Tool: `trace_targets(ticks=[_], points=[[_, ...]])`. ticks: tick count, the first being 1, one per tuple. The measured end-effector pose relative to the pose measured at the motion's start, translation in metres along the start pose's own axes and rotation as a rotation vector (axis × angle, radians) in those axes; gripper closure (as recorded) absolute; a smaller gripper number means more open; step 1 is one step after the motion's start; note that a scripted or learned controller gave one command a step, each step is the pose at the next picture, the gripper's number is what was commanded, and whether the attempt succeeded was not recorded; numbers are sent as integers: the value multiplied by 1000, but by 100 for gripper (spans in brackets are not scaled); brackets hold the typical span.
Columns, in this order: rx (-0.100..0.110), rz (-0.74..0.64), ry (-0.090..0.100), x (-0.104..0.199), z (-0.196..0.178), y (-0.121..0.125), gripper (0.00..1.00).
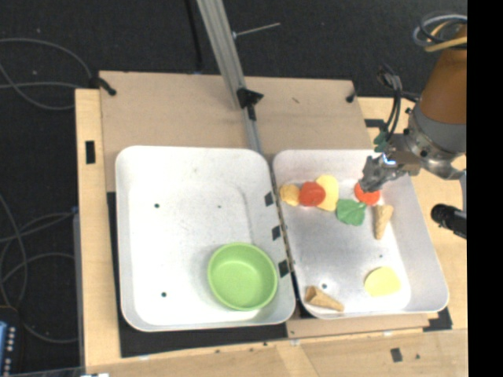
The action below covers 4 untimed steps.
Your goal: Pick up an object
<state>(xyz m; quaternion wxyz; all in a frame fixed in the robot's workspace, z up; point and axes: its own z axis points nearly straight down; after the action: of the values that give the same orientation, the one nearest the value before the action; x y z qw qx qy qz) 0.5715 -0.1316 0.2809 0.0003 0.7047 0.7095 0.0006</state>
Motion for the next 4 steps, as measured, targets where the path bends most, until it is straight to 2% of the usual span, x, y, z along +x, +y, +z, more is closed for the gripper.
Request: trace_targets(ticks=[1,3,4], points=[[2,2,-1,49,16,11,100],[0,-2,1,149,8,24,100],[1,0,-1,202,27,35,100]])
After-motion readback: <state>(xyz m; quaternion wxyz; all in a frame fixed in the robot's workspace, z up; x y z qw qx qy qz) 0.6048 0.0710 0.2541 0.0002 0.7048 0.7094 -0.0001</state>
